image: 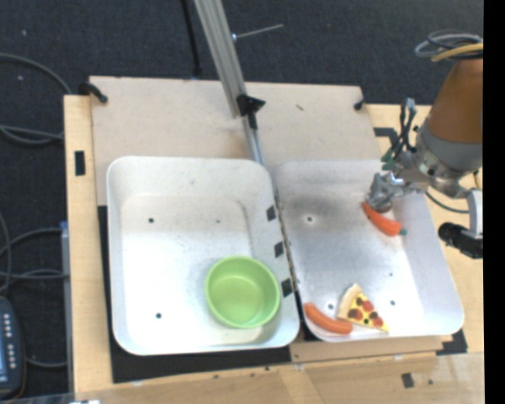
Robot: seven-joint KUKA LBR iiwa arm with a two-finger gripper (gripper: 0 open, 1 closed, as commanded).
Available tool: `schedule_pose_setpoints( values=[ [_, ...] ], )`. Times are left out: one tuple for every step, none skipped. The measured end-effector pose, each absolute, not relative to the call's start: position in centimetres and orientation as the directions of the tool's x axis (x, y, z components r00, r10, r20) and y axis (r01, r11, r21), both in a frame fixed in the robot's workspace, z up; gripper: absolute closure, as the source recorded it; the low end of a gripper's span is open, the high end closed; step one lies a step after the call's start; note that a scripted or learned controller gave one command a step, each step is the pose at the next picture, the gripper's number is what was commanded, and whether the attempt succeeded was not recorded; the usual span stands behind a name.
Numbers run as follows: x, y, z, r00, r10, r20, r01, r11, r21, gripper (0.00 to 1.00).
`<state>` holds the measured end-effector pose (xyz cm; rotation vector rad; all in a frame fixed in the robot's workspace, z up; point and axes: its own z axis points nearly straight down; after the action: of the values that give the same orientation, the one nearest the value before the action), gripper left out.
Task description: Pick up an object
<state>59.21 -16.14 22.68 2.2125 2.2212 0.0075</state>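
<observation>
My gripper (378,199) hangs over the right bin (320,200), near its far right side. Directly beneath its tip lies a small orange carrot-like piece (383,220), touching or almost touching the gripper; I cannot tell whether it is held. At the front of the same bin lie a pizza slice (361,308) and an orange-red sausage (326,318), side by side. A green bowl (242,290) stands upright in the left bin (151,225), at its front right corner.
A slanted aluminium pole (221,49) runs from the top of the view down to the gap between the bins' far edges. Cables lie on the dark floor at the left. The grey arm with its orange band (456,99) comes in from the right.
</observation>
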Motion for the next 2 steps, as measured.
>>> schedule_pose_setpoints(
  values=[
    [61.0, -10.2, 23.7, -0.009, 1.0, 0.002, 1.0, 0.009, 0.003, 1.0],
    [63.3, -4.9, 24.1, -0.009, 1.0, 0.002, 1.0, 0.009, 0.003, 1.0]
  ],
)
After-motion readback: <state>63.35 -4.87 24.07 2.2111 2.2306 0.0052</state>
